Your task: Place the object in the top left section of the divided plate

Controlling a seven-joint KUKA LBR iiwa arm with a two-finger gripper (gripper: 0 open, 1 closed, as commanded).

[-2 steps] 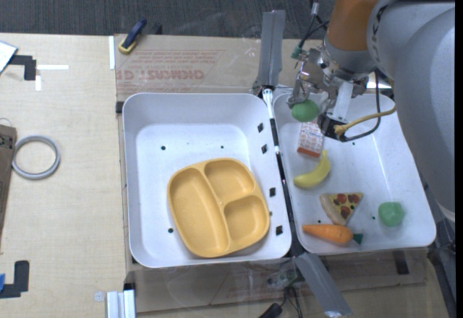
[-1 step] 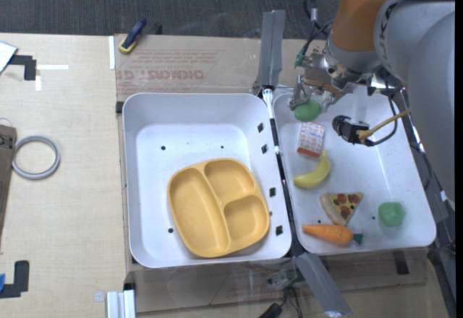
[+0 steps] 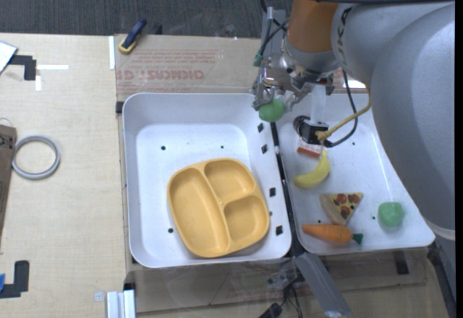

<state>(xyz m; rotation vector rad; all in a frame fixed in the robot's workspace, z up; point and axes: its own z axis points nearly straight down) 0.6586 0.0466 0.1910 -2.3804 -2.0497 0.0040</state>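
The hand (image 3: 277,98) is clenched on a small green ball (image 3: 272,111), hanging over the far end of the rim between the two bins. The yellow plate (image 3: 217,204) lies nearer and to the left in the left bin (image 3: 145,165). The grip looks shallow, so the ball could slip out mid-carry or roll into a neighbouring section.

Red print is showing on the brown cardboard sheet (image 3: 189,67) lying at the far edge of the left bin (image 3: 137,165). It is running upside down from this view, and the letters are too blurred to read with confidence.
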